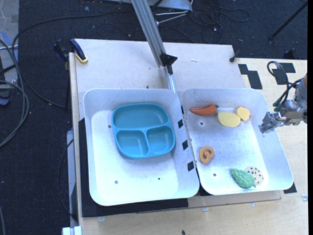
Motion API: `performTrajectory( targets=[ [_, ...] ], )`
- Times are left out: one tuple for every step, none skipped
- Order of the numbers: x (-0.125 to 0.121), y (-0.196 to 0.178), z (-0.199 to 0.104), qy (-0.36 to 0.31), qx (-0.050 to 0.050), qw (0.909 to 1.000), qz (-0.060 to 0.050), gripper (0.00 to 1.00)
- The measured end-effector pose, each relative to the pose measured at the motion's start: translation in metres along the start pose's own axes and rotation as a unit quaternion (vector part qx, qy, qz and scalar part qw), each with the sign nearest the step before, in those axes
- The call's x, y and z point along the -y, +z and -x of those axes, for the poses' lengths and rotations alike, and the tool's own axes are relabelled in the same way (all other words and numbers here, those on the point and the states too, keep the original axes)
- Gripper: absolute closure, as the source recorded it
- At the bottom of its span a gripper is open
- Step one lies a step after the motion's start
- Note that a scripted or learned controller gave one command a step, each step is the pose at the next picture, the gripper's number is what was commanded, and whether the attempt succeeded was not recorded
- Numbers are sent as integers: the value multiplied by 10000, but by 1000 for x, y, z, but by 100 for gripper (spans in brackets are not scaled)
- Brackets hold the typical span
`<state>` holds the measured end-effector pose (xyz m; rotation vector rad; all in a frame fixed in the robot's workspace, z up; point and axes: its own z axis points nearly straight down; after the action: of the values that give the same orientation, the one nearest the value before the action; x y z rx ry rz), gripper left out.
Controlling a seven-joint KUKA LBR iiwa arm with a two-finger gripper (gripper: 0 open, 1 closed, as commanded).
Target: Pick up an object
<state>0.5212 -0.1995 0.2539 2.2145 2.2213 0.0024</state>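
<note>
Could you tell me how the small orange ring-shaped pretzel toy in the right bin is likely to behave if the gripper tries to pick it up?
The small orange ring-shaped pretzel toy lies flat, so it probably won't roll. It looks small and likely light, so a nudge may slide it across the smooth right white bin. Its low profile may leave the gripper little to grasp.

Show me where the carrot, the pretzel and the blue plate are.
carrot (203,110), camera view, middle of its orange body.
pretzel (206,154), camera view, on its ring.
blue plate (143,130), camera view, the divider between compartments.
</note>
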Motion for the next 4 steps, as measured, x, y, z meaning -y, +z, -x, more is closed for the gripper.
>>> performTrajectory(
  targets=[
    [11,-3,-47,-9,-16,10000,-26,100],
    [7,9,-100,-10,-12,10000,-24,100],
    [15,7,-144,-11,-15,10000,-28,100],
    [23,17,-203,-10,-14,10000,-26,100]
  ],
)
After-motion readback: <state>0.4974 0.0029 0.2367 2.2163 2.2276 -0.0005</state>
